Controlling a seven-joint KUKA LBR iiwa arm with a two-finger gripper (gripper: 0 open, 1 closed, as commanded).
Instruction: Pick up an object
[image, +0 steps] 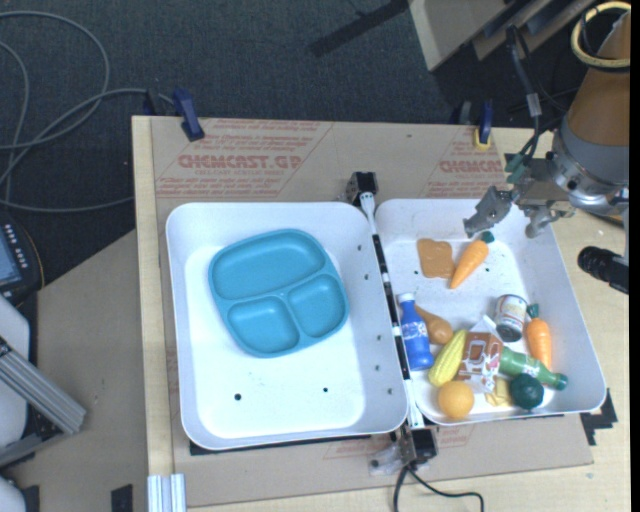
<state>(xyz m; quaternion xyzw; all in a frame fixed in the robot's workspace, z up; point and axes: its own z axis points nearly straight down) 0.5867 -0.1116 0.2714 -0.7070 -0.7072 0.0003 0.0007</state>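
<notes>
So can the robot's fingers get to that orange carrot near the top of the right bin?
Probably yes. The fingers hover just above the orange plastic carrot, which lies on top with nothing covering it.

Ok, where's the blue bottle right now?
The blue bottle lies in the right bin, against its left wall, just left of the corn cob.

A pale brown surface (300, 160) printed with red lettering fills the middle of the frame, over dark carpet (250, 60) crossed by grey cables (60, 110) at upper left. The left shallow white bin (190, 390) holds a light blue three-compartment plastic plate (278, 290). Two blue clamps (186, 113) grip the surface's upper edge. A silver metal rail (40, 395) lies at lower left.
</notes>
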